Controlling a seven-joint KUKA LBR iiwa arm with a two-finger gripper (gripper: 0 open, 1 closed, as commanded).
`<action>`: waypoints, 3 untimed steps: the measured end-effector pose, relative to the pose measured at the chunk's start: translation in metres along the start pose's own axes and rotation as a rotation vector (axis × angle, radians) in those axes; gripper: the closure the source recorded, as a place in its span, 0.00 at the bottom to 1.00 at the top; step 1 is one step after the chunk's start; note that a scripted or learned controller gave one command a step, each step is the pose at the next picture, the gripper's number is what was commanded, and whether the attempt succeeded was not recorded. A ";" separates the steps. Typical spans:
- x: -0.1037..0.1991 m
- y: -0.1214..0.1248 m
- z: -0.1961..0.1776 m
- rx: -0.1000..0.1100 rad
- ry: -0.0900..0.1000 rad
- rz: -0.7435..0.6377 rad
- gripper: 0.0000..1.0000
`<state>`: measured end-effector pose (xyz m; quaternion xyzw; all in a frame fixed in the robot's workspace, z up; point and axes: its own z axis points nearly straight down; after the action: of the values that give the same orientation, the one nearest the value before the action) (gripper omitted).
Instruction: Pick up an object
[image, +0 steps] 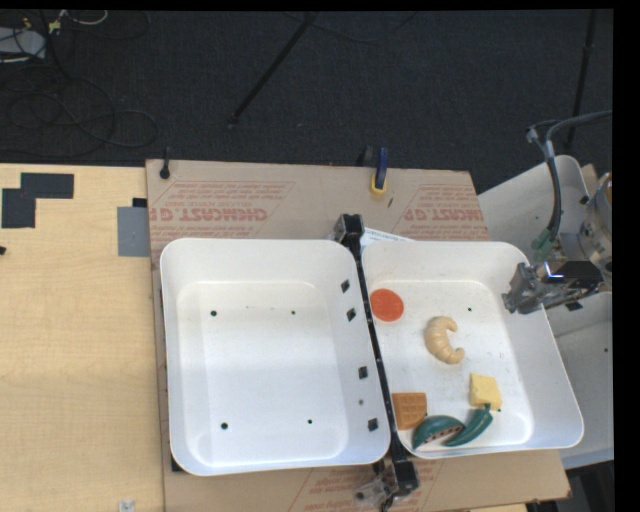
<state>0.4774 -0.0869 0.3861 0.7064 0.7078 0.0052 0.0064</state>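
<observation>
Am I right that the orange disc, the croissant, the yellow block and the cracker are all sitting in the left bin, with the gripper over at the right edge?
Not quite. The camera view shows the orange disc, croissant, yellow block and cracker in the right bin, not the left bin. The gripper is indeed at the right edge.
</observation>
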 end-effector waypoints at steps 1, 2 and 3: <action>-0.027 -0.005 0.120 0.029 0.003 0.006 1.00; 0.022 0.037 0.201 0.025 0.005 -0.003 1.00; 0.002 0.020 0.273 0.028 0.003 0.004 1.00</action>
<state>0.5017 -0.0849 0.1140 0.7078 0.7064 -0.0036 -0.0047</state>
